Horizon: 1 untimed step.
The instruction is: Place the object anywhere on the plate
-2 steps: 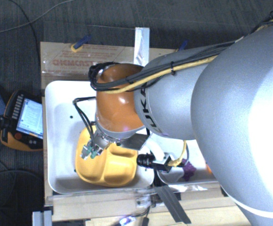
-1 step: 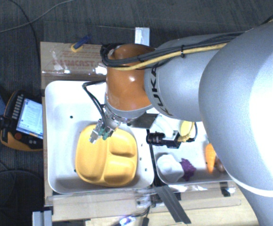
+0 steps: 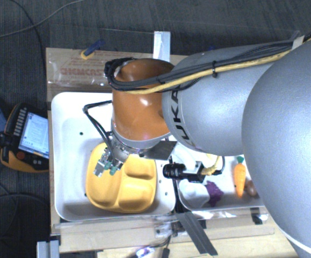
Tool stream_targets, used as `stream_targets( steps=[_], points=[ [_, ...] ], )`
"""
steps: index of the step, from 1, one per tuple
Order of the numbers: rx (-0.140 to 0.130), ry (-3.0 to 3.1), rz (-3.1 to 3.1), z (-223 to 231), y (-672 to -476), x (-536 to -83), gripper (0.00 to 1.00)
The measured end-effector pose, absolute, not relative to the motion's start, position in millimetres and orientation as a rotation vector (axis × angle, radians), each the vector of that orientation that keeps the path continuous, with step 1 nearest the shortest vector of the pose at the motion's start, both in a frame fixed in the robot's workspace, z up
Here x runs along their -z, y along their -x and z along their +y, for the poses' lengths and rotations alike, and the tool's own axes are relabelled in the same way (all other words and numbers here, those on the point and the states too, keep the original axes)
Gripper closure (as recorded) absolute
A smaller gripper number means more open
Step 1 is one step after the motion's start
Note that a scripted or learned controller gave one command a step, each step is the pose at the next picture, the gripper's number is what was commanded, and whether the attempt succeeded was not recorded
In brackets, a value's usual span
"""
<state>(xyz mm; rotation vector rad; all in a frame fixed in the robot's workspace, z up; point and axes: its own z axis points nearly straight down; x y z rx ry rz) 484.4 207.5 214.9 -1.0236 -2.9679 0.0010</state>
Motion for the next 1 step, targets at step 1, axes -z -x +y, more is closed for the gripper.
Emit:
stream_targets(
  steps=[1],
  points=[
    [0.000, 1.006, -2.977, 195.4, -484.1, -265.7, 1.00]
  ],
)
